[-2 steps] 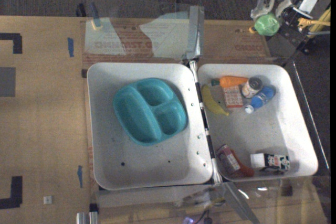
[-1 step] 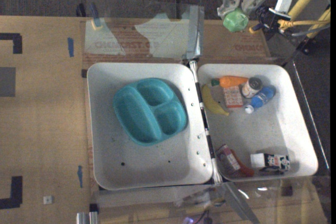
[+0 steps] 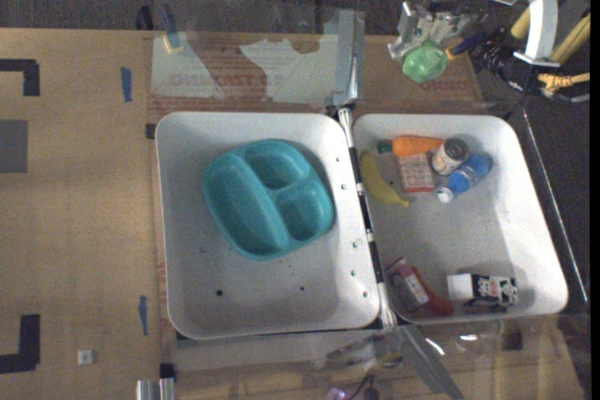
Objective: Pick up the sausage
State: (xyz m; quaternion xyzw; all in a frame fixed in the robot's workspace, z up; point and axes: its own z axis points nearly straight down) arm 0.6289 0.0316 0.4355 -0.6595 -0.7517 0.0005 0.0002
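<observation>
sausage [image 3: 413,286] sits at the near-left edge of the right bin [image 3: 530,211], just left of a small carton [image 3: 482,288]. hand [image 3: 424,51] is up past the far rim clamped on a green thing [image 3: 425,63]. looks light and slick, I'd pinch it mid-length

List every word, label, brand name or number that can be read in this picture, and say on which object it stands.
None can be read.
Small carton, black and white print: too blurred.
Flat packet beside the banana, reddish print: too small.
Can: label blurred.
Blue bottle: no legible label.
Sausage wrapper: no text that can be made out.
Cardboard behind the left bin: faint red lettering, unreadable.
</observation>
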